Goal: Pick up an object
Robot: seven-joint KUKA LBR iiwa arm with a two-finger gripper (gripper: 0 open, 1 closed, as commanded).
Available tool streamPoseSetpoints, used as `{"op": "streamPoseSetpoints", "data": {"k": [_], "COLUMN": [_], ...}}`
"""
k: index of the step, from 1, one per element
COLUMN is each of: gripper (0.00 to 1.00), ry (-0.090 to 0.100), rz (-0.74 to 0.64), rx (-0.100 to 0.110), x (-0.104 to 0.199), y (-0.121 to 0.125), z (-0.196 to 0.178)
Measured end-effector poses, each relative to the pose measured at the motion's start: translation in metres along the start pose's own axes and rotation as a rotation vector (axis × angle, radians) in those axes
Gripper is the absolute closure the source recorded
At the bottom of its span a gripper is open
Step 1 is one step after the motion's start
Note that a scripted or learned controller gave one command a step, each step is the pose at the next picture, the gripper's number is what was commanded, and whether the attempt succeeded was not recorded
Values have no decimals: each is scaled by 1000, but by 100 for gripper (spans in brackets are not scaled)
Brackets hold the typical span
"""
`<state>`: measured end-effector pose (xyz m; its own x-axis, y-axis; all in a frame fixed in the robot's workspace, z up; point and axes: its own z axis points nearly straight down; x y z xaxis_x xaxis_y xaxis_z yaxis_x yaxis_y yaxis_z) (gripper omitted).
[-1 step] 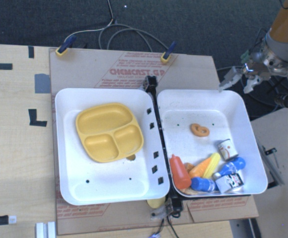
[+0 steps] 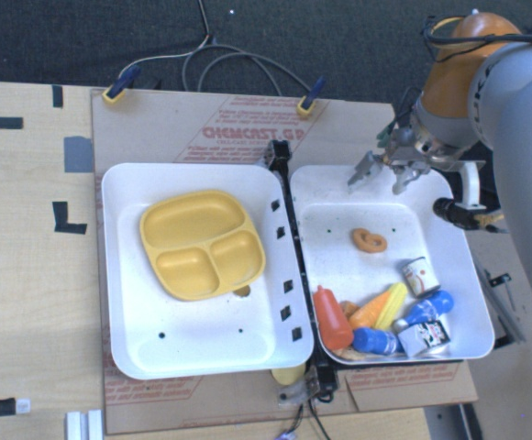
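pincer: spread wide, holding nothing, above right bin's far rim | target: pretzel, alone on bin floor just nearer than pincer | handling: likely light, stiff, brittle (thin loops) | grip: across its outer edges

One fixed camera looks down aslant on both bins, the arm entering from the right.
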<state>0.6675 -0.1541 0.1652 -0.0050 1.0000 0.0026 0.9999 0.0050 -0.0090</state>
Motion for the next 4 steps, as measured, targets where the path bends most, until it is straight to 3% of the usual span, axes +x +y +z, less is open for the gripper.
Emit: {"op": "streamPoseSetpoints", "data": {"k": [1, 2, 3, 4], "gripper": [0, 100, 0, 0], "ry": [-6, -7, -7, -7], "rz": [4, 4, 4, 4], "rx": [-11, -16, -16, -19], "x": [21, 19, 19, 26], "y": [-47, -44, -44, -84], "z": [83, 68, 68, 79]}}
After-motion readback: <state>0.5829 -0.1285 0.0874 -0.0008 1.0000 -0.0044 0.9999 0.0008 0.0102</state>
